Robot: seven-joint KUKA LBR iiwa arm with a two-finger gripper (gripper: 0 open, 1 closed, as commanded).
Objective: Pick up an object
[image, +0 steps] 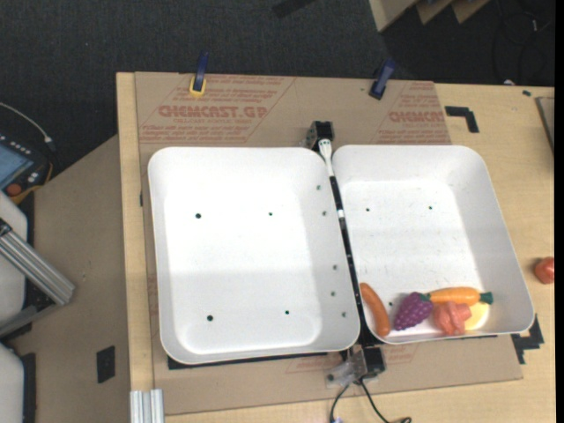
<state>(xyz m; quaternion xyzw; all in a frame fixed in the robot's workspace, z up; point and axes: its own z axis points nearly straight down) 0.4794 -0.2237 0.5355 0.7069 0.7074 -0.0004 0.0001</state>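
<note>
Several toy foods lie along the near edge of the right bin [414,183]. An orange sausage-shaped piece [374,309] rests against the bin's left wall. Next to it sits a purple grape bunch [411,310]. An orange carrot with a green tip [459,296] lies above a red piece [449,318] and a pale yellow piece [477,317], all touching one another.
The left bin [238,254] sits beside the right one on a brown cardboard sheet [264,104]. A small red-orange object [544,270] lies on the bench right of the bins. Two clamps [199,76] hold the cardboard at the back edge.
</note>
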